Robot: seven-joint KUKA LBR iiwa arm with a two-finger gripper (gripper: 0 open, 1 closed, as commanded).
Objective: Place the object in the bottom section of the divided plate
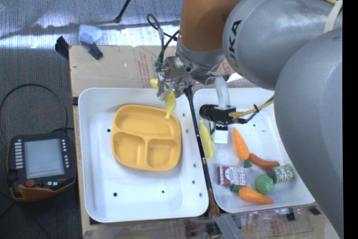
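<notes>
A yellow divided plate (pixel 118 143) with three sections lies in the left white bin (pixel 106 182). My gripper (pixel 167 88) hangs over the plate's far right rim, shut on a slim yellow object (pixel 169 104). That object dangles from the fingers and its tip reaches down to the rim of the plate's far section. A bit of yellow also sticks out on the gripper's left side.
The right bin (pixel 293 145) holds a long yellow piece (pixel 206 140) near the divider, two carrots (pixel 241 145) (pixel 251 194), a sausage (pixel 264 162), a green ball (pixel 264 183), a small can (pixel 283 173) and a carton (pixel 231 175). A teach pendant (pixel 40 164) lies left of the bench.
</notes>
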